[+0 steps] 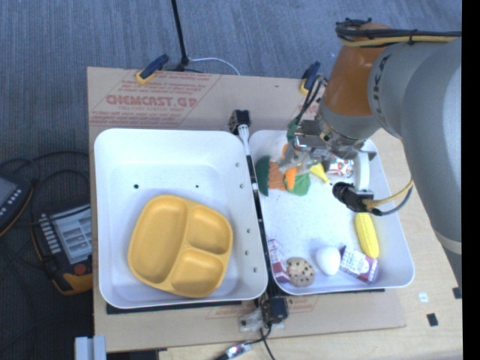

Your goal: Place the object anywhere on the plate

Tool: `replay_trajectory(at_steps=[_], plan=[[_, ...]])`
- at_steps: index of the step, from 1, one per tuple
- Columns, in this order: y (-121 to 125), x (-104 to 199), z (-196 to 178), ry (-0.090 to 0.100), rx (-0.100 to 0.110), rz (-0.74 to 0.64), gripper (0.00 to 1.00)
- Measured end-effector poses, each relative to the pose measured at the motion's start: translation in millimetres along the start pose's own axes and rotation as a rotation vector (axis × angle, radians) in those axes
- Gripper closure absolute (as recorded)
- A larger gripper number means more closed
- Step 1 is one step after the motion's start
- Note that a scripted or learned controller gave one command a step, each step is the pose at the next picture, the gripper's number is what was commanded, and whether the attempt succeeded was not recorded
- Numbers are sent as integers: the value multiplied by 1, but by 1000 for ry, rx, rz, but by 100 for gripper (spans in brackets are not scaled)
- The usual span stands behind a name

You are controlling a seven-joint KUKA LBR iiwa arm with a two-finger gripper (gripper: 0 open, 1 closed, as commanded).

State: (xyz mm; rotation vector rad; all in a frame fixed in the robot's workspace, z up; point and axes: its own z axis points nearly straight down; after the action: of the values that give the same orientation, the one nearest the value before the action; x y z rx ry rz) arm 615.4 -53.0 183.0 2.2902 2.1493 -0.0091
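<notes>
- Low in the frame I see the right bin with a row of items along its lower edge: a speckled cookie, a white egg and a small red-and-white carton, all close together.
- Just above the carton, a yellow corn cob lies lengthwise near the bin's right wall.
- In the left bin, at lower left of centre, sits the yellow plate, three compartments, with nothing on it that I can make out.
- Higher up, in the upper left corner of the right bin, a cluster of toy food: a green piece, an orange carrot-like piece and a yellow bit.
- The gripper hangs right over that cluster, wrist pointing down, arm coming in from the upper right of the frame with its orange band above.
- I cannot tell how the fingers are set; clutter hides them.
</notes>
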Motion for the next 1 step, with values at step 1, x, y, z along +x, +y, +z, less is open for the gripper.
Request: replay_trajectory(at_steps=[1], plan=[[0,0,0,0,0,0,0]])
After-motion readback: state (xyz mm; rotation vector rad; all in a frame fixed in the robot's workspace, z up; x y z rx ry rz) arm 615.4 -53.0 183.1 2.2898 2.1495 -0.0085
